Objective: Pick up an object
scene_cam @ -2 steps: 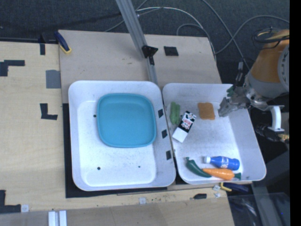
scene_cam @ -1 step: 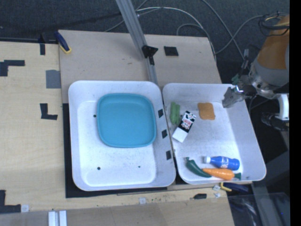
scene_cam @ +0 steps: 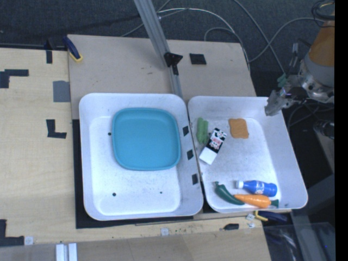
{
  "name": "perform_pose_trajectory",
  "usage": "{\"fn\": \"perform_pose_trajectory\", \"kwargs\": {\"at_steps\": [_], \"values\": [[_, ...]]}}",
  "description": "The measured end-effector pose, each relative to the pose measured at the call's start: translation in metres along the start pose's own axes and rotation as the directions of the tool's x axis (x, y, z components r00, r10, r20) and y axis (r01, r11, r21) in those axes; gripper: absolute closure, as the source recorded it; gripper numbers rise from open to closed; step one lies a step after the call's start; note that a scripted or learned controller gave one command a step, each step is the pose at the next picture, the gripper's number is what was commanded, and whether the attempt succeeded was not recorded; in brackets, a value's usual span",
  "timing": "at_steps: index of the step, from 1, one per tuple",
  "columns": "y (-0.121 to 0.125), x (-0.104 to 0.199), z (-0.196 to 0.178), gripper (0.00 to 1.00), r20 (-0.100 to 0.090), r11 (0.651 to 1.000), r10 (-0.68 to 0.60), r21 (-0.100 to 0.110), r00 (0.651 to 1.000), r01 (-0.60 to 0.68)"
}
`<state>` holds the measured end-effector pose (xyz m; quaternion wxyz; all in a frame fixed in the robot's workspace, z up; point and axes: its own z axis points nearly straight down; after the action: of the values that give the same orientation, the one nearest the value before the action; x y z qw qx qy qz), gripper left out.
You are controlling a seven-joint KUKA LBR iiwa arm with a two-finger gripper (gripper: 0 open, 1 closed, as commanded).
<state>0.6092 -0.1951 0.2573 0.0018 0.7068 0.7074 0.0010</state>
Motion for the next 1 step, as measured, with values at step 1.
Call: {"fn": "perform_pose_trajectory", "kwargs": {"at_steps": [1], "values": [[-0.0035,0.0511,-0.0066,1.00,-0.002,1.000,-0.003,0.004,1.000,0.003]]}}
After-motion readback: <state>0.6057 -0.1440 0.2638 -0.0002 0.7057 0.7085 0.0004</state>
